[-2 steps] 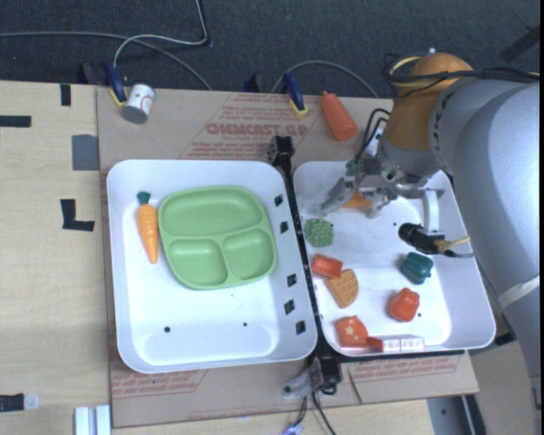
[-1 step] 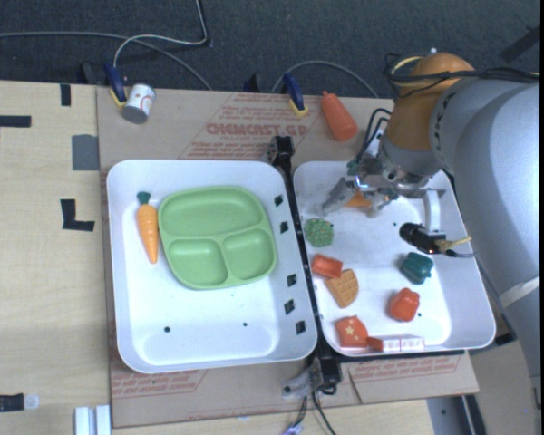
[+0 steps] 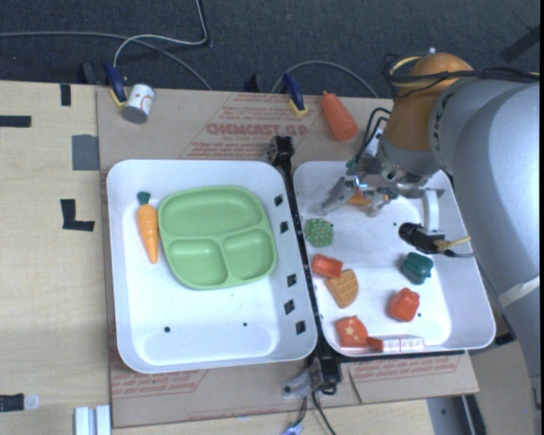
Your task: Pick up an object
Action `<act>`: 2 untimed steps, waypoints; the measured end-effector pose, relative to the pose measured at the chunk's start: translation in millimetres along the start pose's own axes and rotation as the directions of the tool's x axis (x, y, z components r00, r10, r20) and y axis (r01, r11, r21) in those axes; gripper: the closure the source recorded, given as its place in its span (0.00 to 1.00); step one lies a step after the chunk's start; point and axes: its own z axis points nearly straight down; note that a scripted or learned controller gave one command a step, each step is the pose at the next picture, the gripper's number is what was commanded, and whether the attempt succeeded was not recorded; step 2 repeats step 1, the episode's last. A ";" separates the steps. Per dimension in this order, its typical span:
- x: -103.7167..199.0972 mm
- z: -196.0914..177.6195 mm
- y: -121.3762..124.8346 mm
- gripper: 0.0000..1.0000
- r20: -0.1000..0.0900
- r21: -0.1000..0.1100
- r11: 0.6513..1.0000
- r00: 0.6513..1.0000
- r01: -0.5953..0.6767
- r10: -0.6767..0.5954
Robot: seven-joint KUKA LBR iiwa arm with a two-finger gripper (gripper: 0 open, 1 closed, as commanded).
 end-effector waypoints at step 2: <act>-53.8 -2.3 -49.8 0.00 0.007 -0.024 1.000 1.000 0.003 -0.003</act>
